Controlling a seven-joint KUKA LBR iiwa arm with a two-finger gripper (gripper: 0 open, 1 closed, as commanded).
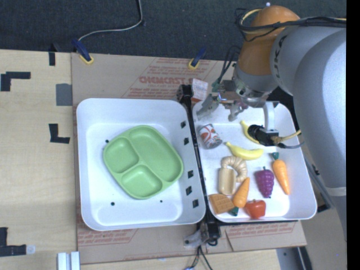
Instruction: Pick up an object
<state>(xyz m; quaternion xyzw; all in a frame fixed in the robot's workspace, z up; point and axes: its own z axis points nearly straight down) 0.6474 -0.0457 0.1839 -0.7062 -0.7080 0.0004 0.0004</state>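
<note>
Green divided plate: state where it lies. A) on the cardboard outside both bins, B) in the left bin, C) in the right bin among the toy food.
B: the green divided plate lies flat inside the left bin, while the toy food sits in the right bin.

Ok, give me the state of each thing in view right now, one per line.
tool: hovering over the right bin's far end, nothing visible between its fingers
green tray: flat in left bin, compartments up
can: on its side, by the divider
banana: lying flat
purple grapes: lying flat
carrot: lying flat, beside the grapes
right bin: holding the toys
</note>
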